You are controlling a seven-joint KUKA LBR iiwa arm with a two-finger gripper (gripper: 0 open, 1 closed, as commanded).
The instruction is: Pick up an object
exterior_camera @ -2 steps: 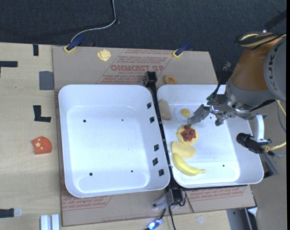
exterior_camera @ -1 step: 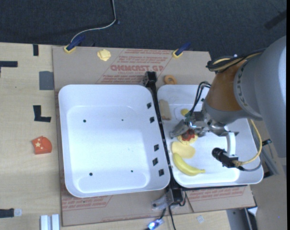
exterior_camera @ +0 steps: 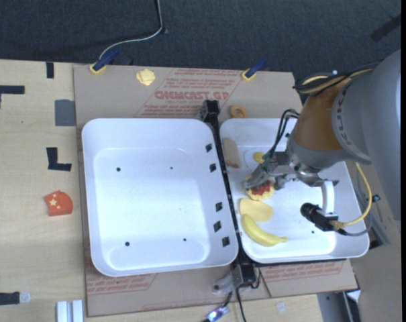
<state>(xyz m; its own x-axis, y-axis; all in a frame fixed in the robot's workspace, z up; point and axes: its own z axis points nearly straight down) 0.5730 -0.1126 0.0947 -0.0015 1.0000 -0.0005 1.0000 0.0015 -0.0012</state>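
Nearest the camera, at the front of the right bin, lies a yellow banana, curved, its tip pointing toward the bin's front right. Touching its upper end sits a pale yellow rounded piece, close to the bin's left wall. Directly behind that piece is a small red and yellow object, and the gripper is lowered over it, at or just above its top. The fingers are dark and crowded against the object; whether they stand wide, narrow or closed on anything cannot be told from this view. No object is seen lifted clear of the bin floor.

Further back along the right bin's left wall rests a tan, elongated item. A small yellow item lies just beside the gripper's rear side.

Grey arm with its orange band enters from the right and covers the bin's back right corner. A black cable fitting hangs from it over the bin's right half.

Left bin adjoins the right bin, the two joined along a black clipped seam.

Outside the bins: a tan ring on the cardboard sheet just behind the right bin; a pale yellow lump near the sheet's back edge; a red object on the bench, well apart from the left bin's left wall.
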